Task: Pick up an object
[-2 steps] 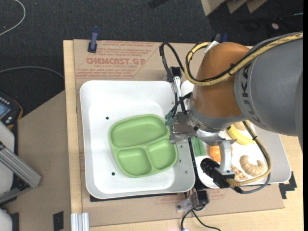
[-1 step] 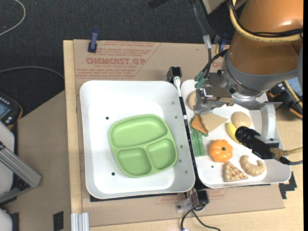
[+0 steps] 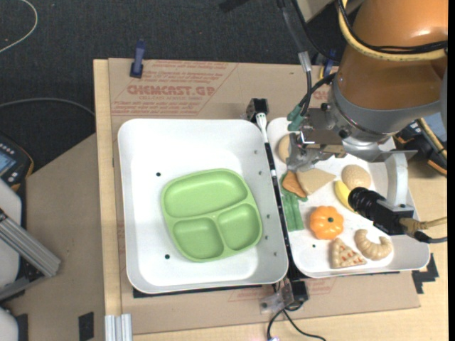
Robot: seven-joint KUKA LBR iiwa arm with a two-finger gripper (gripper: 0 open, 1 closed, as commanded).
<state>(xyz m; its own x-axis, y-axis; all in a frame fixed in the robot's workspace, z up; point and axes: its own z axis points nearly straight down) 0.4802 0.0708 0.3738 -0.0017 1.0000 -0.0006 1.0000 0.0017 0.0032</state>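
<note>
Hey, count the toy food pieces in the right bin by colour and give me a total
Orange: 2, a pumpkin and a carrot-like piece
Tan or beige: 4, a wedge, an egg shape, a croissant, a pizza slice
Yellow: 1, a banana
Total: 7

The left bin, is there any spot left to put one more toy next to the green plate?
Yes. The left bin has bare white floor all around the green plate, widest between the plate and the bin's far rim. The right bin is crowded: pumpkin, pizza slice and croissant sit packed together.
</note>
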